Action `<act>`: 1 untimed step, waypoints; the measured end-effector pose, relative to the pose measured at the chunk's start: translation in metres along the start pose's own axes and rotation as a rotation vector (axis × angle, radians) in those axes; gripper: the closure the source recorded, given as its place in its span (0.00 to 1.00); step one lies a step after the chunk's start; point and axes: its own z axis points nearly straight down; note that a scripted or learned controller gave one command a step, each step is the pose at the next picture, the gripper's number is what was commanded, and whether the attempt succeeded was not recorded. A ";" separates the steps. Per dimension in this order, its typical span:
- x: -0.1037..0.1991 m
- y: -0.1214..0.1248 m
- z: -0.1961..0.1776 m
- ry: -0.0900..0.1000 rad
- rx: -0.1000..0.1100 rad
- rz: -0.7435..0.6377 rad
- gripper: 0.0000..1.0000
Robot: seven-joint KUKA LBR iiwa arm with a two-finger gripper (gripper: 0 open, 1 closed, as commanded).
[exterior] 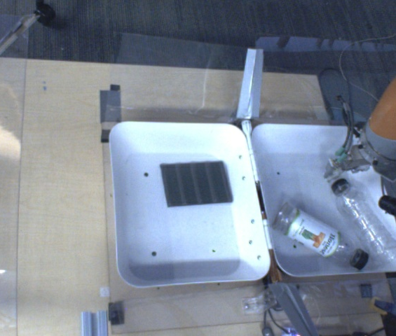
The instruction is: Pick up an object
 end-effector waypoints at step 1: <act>-0.008 0.034 -0.037 0.002 0.009 -0.007 1.00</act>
